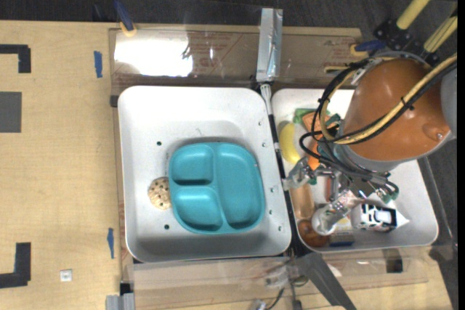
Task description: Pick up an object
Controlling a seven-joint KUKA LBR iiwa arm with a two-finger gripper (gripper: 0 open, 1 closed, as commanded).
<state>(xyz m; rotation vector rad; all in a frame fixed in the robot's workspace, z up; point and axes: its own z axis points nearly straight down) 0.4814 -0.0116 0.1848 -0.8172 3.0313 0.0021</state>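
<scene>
Orange wrist band [396, 109] hides your claw [336, 208]; its state cannot be told, and crowded items in the right bin [425, 218] risk a misgrasp.

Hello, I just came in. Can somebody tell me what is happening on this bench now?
A grey robot arm with an orange band reaches down into the right bin, where its gripper is low among small items, including a yellow one. Whether it holds anything cannot be seen. The left bin holds a teal divided tray with a cookie beside it.
</scene>
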